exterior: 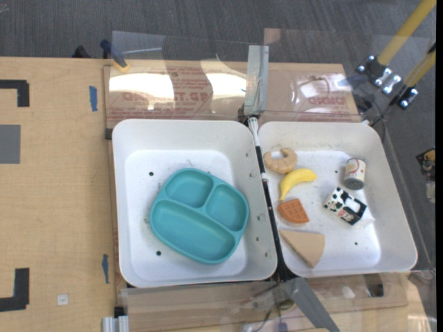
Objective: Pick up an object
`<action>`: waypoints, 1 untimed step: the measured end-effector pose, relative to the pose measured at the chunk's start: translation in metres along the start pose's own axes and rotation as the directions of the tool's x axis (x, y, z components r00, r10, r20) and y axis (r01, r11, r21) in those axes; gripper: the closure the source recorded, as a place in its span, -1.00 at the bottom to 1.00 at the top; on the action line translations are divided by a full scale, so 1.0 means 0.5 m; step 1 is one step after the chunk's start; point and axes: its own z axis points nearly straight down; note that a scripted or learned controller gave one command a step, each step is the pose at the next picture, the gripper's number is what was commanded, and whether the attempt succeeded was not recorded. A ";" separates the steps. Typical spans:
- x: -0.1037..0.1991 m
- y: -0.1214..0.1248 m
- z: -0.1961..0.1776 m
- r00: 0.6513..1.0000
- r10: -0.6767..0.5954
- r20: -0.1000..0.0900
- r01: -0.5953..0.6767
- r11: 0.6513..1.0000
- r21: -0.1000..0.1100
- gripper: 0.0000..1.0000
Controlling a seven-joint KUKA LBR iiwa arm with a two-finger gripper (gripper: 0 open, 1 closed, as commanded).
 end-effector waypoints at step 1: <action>0.001 0.000 0.009 1.000 0.000 -0.001 0.000 1.000 0.000 1.00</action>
